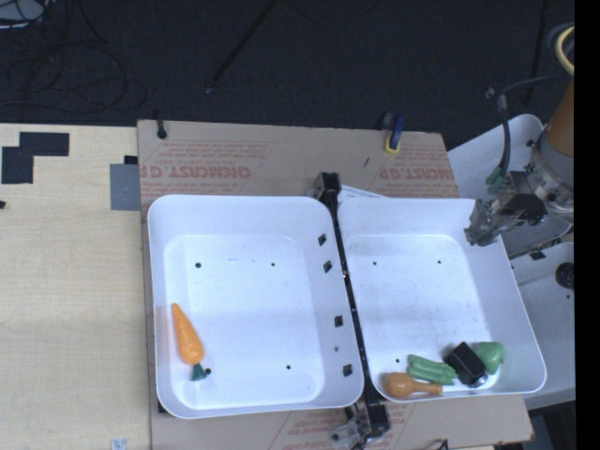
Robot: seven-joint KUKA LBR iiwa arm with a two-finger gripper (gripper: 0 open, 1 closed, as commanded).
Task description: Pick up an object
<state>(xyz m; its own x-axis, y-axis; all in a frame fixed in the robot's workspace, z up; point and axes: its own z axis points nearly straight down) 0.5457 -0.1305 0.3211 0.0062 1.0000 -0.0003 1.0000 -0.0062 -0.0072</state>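
A cluster of toys [448, 369] lay nearest me, in the right bin's [427, 289] near corner; a toy carrot [186, 335] sat alone in the left bin [239, 298]; my gripper [483, 230] hung over the right bin's far rim, its grip state unreadable; I feared crowding would spoil any grasp there.

Cardboard sheet [281, 162]: red print, upside down, illegible.

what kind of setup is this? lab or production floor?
Most likely a robotics lab, a grasping test bench. Two white bins, left and right, sit on cardboard and hold toy items such as a carrot. Loose cables trail behind, and the gripper hangs at the right bin's edge.
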